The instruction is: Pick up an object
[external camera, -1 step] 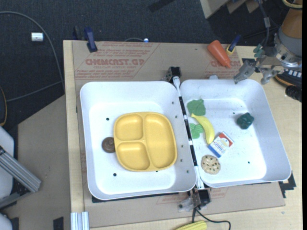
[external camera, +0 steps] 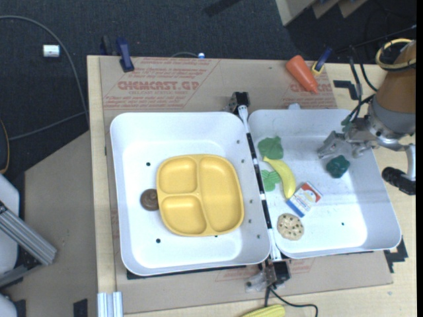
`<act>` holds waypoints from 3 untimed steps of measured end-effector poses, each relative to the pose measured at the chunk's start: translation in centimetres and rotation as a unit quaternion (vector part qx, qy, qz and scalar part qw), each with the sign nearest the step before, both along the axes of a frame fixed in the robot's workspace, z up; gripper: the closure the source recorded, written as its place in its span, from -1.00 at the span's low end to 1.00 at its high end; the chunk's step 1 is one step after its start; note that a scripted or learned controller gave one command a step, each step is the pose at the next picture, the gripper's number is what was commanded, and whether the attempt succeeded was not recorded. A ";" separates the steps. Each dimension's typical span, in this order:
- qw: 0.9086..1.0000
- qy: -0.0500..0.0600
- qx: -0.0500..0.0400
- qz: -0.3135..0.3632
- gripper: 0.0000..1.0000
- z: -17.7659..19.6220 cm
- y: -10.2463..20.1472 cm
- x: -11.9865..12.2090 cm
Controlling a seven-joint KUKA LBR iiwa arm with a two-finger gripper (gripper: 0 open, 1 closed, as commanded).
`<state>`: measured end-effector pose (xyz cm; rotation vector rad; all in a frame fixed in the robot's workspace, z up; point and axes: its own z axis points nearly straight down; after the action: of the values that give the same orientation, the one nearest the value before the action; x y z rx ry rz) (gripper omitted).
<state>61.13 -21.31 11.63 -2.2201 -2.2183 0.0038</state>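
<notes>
My gripper (external camera: 344, 149) hangs over the upper right part of the right bin (external camera: 370, 233), its metal fingers spread open. A small dark green object (external camera: 338, 167) lies on the bin floor just under and in front of the fingertips, and I see nothing held between them. Further left in the same bin lie a yellow banana (external camera: 284, 176), two green leafy pieces (external camera: 270, 147) (external camera: 269, 177), a small red, white and blue carton (external camera: 305, 198) and a chocolate-chip cookie (external camera: 290, 226).
In the left bin (external camera: 132, 137) sits a yellow divided plate (external camera: 198, 195) with a brown round piece (external camera: 149, 199) at its left edge. An orange object (external camera: 303, 74) lies on the bench behind the right bin. A blue clamp (external camera: 123, 55) stands at the back left.
</notes>
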 end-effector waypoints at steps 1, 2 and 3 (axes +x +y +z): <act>1.000 -0.001 0.000 0.000 -1.00 -2.3 0.3 -2.6; 1.000 -0.003 0.000 0.000 1.00 -1.2 0.3 -2.5; 1.000 -0.004 -0.001 0.001 1.00 7.6 0.1 1.7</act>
<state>62.81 -21.19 19.27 -2.2227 -2.2255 -0.0017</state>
